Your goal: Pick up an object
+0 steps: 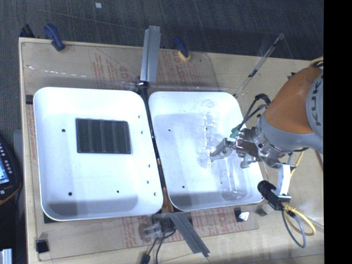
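Camera view from above: a clear plastic object (209, 133), hard to make out against the white, lies in the right bin (176, 191), toward its right half. My tool (215, 154) reaches in from the right and sits low over that bin, at the object's lower edge; whether it touches, or how it is set, I cannot tell. A dark ribbed rectangle (103, 136) lies in the left bin (55, 202). Both bins rest side by side on the counter (231, 70), with blue clamps (54, 36) along its far edge.
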